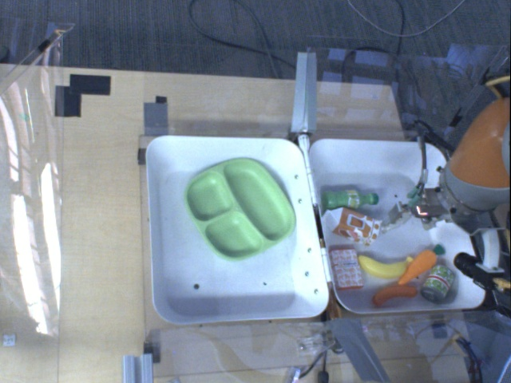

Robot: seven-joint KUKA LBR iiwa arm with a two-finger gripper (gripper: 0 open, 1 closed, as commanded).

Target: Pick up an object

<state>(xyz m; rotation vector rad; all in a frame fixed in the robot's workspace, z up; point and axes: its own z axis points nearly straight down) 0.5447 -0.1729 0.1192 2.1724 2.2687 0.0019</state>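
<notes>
Gripper point(397, 211) poised in the right bin point(375, 154), fingers seen parted with nothing between, orange carton point(355, 227) just at its eight o'clock, green bottle point(349, 199) at ten.

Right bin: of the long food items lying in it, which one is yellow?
The banana, lying along the near part of the right bin. The carrot beside it is orange, the sausage red-brown, and the bottle green.
</notes>
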